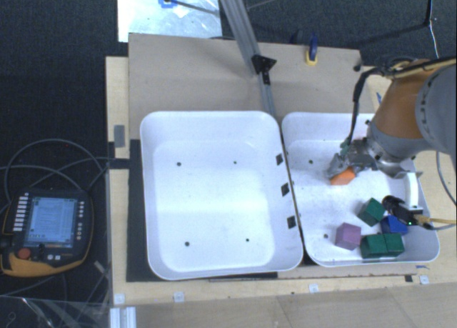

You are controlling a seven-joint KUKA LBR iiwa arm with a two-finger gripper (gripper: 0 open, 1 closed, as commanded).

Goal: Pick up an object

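From above, the grey arm (418,116) reaches in from the right over the right bin (314,248), and the gripper (345,169) sits low at an orange object (343,176) near the middle of that bin. The orange piece touches the gripper's tip; whether the jaws are clenched on it or released, I cannot tell. In the bin's near right corner lie a purple block (348,236), two green blocks (371,211) (381,246) and a blue one (393,225). A teach pendant (46,232) rests left of the tabletop (200,76).
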